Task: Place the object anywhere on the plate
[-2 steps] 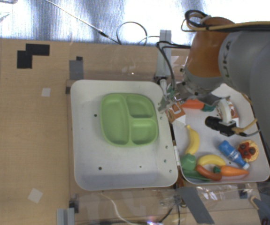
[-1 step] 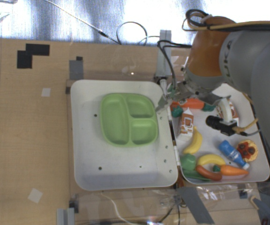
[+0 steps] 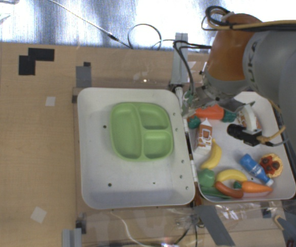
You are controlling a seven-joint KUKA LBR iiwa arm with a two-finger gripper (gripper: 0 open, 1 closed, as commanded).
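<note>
Cannot tell how far open the tool is, nor whether it has hold of anything, with the wrist and its orange band covering it from above. Poised low over the far left corner of the right bin, close to the wall shared with the left bin.

Just beside the tool, nearer the camera: an orange carrot lying crosswise, with a teal piece at its left end. Next to those, a small carton standing against the bin's left wall. To the right, a black item and a white-and-brown item, partly under the arm.

Further toward the near end of the same bin: a banana, a green pepper, a second banana, a red pepper, a second carrot, a blue bottle and a red round piece, crowded together and mostly touching.

In the left bin, well apart from the tool: the green plate, three-sectioned, flat, toward the far half.

Under both bins, the table.
</note>
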